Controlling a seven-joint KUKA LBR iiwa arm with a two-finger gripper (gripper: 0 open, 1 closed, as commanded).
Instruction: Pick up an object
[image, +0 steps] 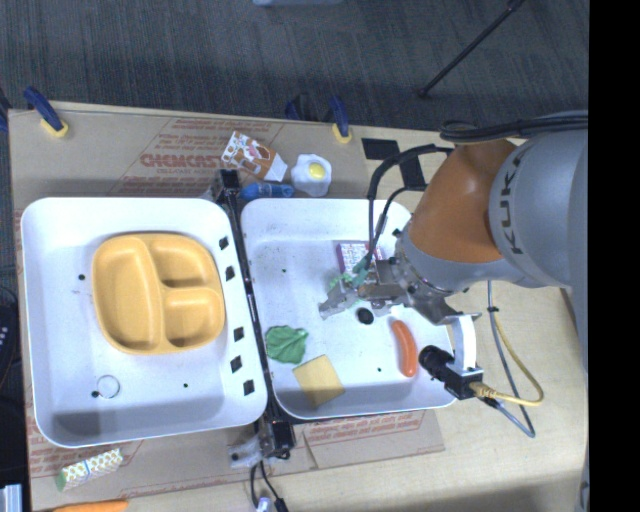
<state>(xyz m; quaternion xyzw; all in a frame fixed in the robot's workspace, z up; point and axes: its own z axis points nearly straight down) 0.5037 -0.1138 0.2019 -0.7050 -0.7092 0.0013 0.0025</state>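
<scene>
The grey-and-orange arm (480, 220) reached from the right over the right-hand bin (300, 225), its gripper (342, 292) low near the bin's middle; whether the gripper was wide, narrow or holding anything could not be told. A patterned packet (352, 255) lay just beside it. A green leaf (286, 343) and a yellow block (318, 380) sat by the bin's front edge, a red sausage (404, 347) toward its right edge. A yellow divided tray (158, 290) lay in the left-hand bin (60, 400).

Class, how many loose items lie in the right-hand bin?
4: a green leaf, a yellow cheese block, an orange sausage, a purple packet. The arm may hide more.
</scene>
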